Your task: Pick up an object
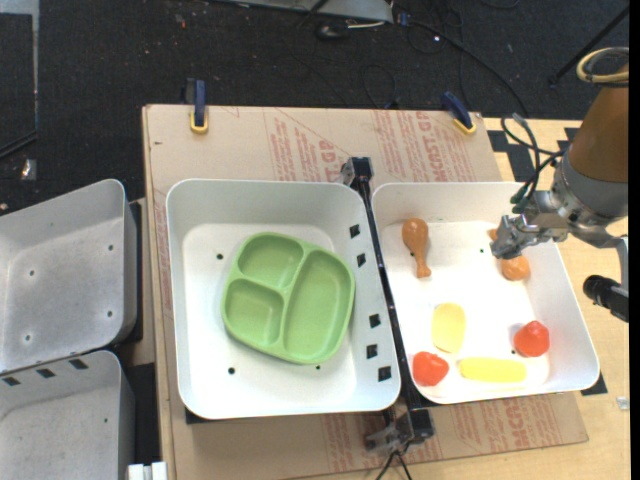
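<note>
Camera view is showing the claw (512,240) hanging at the far right side of the right bin (575,278), reaching in from the right on the grey arm (598,173). Just beneath its tip a small orange piece (516,268) is lying on the bin floor, touching or nearly touching the claw; I cannot tell which. Whether the claw is standing wide or narrow is something I cannot tell either, since its tip is reading as one dark cluster from above.

To the claw's left a brown drumstick (417,245) is resting, well apart. Nearer the viewer than the claw, a pale yellow piece (449,326), a yellow strip (492,370) and two red pieces (531,339) are sitting along the bin's near side. Far to the claw's left, the green divided plate (289,296) is lying in the left bin (190,268).

Judging from this, the orange piece is looking like the likely target, and the risk is coming from how small and rounded it is: a slightly off-centre descent could be nudging it toward the bin wall, or the piece could be squirting out sideways on closing. The sloped wall close by could also be fouling the claw.
</note>
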`<state>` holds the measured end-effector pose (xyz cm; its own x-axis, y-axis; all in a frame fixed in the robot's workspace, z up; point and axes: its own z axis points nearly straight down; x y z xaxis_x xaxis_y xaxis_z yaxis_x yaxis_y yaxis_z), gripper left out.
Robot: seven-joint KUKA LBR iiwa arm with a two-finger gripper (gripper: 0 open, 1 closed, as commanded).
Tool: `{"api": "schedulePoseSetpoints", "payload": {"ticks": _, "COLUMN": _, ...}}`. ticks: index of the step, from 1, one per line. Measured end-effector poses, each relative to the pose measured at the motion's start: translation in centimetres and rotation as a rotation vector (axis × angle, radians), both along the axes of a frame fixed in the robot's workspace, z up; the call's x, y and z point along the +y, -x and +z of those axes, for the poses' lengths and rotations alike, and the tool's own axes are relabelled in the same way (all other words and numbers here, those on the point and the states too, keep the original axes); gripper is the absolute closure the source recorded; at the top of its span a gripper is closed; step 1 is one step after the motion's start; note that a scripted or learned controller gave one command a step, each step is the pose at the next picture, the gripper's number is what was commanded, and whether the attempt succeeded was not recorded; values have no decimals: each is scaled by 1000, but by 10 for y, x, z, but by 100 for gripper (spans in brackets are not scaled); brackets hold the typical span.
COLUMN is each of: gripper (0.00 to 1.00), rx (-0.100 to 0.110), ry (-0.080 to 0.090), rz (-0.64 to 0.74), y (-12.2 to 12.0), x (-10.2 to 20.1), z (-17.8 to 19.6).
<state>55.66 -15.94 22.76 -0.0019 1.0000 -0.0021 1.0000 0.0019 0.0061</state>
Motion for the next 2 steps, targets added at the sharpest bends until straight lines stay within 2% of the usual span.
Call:
{"api": "schedulePoseSetpoints", "payload": {"ticks": 1, "gripper": 100, "rx": -1, "ry": 1, "rz": 1, "y": -2, "x": -4, "z": 64}}
{"api": "schedulePoseSetpoints", "payload": {"ticks": 2, "gripper": 100, "rx": 6, "ry": -3, "rz": 6, "y": -22, "x": 51, "z": 45}}
